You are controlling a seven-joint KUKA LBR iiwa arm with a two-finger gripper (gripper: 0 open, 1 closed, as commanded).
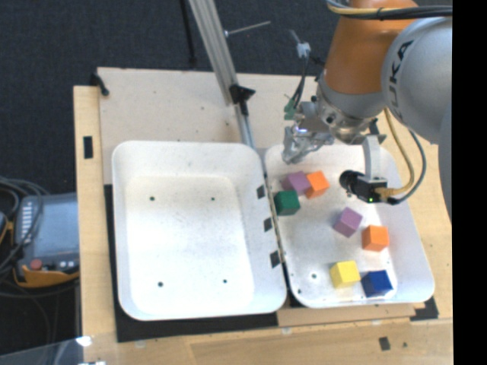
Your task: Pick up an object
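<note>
Blue cube (pixel 377 283) and yellow cube (pixel 345 273) sit at the right bin's (pixel 415 280) near edge. Seven small cubes lie in that bin: two purple (pixel 348 221) (pixel 296 182), two orange (pixel 375 237) (pixel 316 183), one green (pixel 287 201), one yellow, one blue. My end effector (pixel 295 152) hovers at the far-left corner; whether it is spread, I cannot tell.

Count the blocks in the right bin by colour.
Purple: 2
Orange: 2
Green: 1
Yellow: 1
Blue: 1
Total: 7
</note>
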